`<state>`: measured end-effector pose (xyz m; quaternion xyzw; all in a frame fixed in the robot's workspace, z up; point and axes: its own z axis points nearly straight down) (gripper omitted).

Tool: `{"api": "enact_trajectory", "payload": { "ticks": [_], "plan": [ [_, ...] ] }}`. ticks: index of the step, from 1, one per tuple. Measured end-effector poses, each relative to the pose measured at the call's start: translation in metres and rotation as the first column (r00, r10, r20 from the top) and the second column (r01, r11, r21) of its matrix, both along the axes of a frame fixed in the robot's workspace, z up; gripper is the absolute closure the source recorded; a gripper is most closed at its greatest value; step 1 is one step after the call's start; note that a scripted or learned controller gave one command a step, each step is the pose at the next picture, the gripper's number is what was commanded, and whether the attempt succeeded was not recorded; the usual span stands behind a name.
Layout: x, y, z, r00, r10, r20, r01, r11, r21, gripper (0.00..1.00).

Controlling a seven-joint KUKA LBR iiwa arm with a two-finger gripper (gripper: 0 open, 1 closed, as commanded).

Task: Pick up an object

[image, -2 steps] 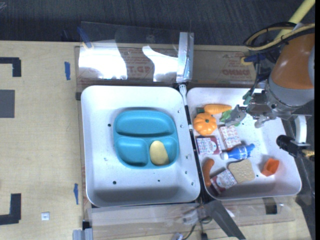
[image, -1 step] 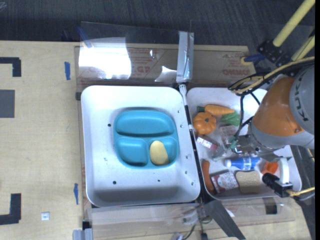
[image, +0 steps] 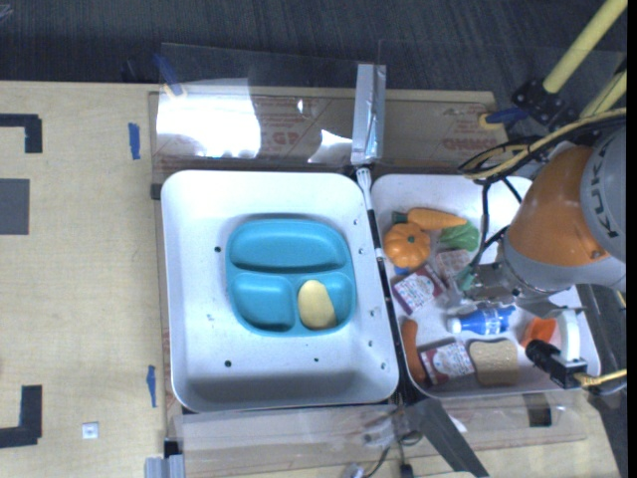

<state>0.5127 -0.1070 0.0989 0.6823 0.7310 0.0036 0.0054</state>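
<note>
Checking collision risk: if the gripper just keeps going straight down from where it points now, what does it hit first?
Most likely the blue-and-white bottle lying in the right bin, or the red-and-white packet beside it. The gripper sits right over that clutter; depth is hard to judge from this single slanted view.

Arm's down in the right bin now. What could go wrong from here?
The right bin is crowded: packets, a blue bottle and a sponge lie touching, so the gripper may catch two things or none. The small pumpkin and carrot are rounded and could slip. Loose cables might snag.
</note>
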Motion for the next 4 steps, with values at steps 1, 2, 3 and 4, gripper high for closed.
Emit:
{"api": "enact_trajectory", "payload": {
  "ticks": [1, 2, 3, 4],
  "plan": [
    [0.025, -0.004, -0.011, 1.000, 0.010, -0.009, -0.010, 1.000, 0.002, 1.00],
    [0.012, -0.059, -0.004, 0.995, -0.099, -0.010, 0.099, 0.995, 0.000, 1.00],
    [0.012, -0.058, -0.005, 0.995, -0.097, -0.011, 0.097, 0.995, 0.001, 0.00],
    [-0.011, -0.053, -0.012, 1.000, -0.003, -0.006, 0.003, 1.000, 0.001, 0.00]
  ]
}}
